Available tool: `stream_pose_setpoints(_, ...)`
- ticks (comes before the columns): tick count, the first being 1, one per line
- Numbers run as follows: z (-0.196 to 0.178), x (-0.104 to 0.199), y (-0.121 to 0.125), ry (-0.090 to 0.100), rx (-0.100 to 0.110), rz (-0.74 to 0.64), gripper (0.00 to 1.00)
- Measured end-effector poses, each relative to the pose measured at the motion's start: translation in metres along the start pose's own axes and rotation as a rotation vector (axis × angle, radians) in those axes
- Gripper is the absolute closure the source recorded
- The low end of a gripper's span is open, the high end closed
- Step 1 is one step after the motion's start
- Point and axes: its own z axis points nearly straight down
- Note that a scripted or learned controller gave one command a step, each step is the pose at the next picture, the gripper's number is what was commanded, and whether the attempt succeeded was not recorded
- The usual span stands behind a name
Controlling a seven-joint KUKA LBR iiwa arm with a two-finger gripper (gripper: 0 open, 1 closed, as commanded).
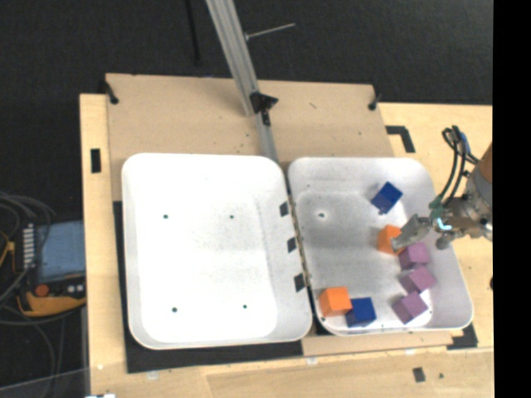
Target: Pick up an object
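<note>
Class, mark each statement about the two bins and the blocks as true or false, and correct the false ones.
1. All the blocks lie in the right bin. True.
2. There are three purple blocks. True: upper, middle and lower.
3. The two blue blocks touch each other. False: one blue block lies near the bin's far side, the other blue block lies near its front edge.
4. An orange block sits in the left bin. False: it sits in the right bin, beside a blue block.

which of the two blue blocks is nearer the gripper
The upper blue block, alone near the right bin's far side; the other blue block sits beside an orange block.
</note>
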Motion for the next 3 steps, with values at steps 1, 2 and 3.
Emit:
stream_pose_setpoints(1, -0.002, 0.000, 0.001, -0.001, -0.005, 0.001, 0.00)
stream_pose_setpoints(2, 0.042, -0.006, -0.004, -0.002, 0.001, 0.004, 0.00)
stream_pose_setpoints(3, 0.102, -0.015, -0.004, -0.002, 0.002, 0.004, 0.00)
